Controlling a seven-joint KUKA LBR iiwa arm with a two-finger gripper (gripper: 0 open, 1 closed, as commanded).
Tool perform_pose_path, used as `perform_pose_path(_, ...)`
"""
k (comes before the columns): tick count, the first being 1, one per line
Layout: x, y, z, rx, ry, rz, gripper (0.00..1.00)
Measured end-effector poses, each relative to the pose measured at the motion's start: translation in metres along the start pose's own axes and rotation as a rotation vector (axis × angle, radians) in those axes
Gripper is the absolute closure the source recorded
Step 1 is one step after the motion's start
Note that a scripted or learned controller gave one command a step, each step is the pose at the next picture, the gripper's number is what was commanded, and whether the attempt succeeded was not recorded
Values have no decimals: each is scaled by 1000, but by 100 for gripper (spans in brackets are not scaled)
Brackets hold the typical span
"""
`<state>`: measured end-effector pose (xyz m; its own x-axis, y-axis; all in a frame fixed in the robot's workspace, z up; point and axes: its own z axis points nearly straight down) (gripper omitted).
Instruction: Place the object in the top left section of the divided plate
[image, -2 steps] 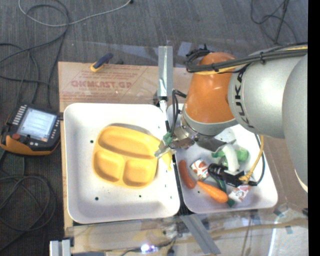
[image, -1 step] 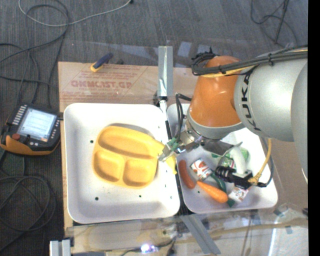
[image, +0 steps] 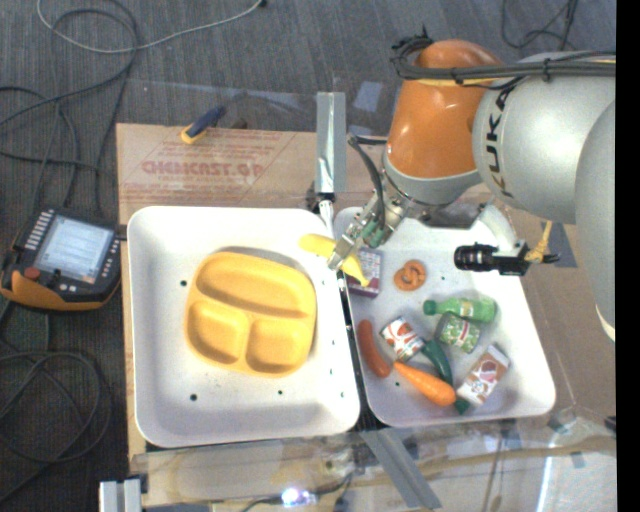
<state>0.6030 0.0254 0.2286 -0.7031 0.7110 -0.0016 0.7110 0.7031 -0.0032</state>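
Note:
A yellow divided plate (image: 252, 312) lies in the left white bin (image: 160, 400), with one long section on its far side and two smaller ones on its near side. My gripper (image: 343, 252) hangs over the wall between the two bins, just right of the plate's far right corner. It is shut on a small yellow banana-like object (image: 317, 243), whose tip sticks out to the left over the left bin. The plate's sections hold nothing.
The right bin (image: 530, 395) holds a purple packet (image: 367, 272), an orange ring (image: 409, 274), a green bottle (image: 462, 309), a green can (image: 456, 331), a red sausage (image: 375, 350), a carrot (image: 425, 383) and a small carton (image: 482, 375). A pendant (image: 62, 258) lies left of the bench.

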Motion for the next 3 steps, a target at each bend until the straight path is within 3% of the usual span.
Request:
perform_pose_path(1, 22, -53, 21, -1, 2, -42, 100)
perform_pose_path(2, -47, -15, -83, -4, 0, -58, 100)
perform_pose_path(3, -25, 24, -67, -2, 0, -92, 100)
